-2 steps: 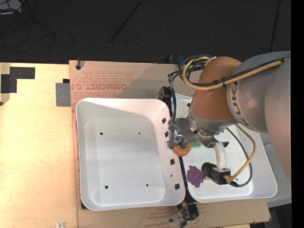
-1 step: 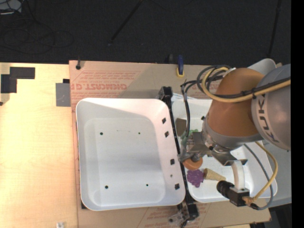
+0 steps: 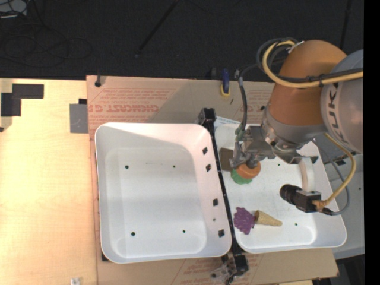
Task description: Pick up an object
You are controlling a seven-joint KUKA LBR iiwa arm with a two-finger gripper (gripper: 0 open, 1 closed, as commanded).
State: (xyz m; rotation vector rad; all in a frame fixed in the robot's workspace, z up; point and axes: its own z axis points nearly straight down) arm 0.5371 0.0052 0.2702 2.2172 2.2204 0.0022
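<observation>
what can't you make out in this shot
1. The orange and green toy: the gripper covers its upper part in the camera view, so its shape is unclear.
2. The right bin: its far right corner is hidden behind the arm.
3. Whether the gripper touches the toy: too dark and small to tell.

Illumination: bright, even light on the tabletop (image 3: 41, 177) — background at 12 o'clock nearly black. Left bin (image 3: 154, 183) floor washes out toward 1 o'clock; grey shadow wedge at 11 o'clock. Focus slightly soft.
</observation>
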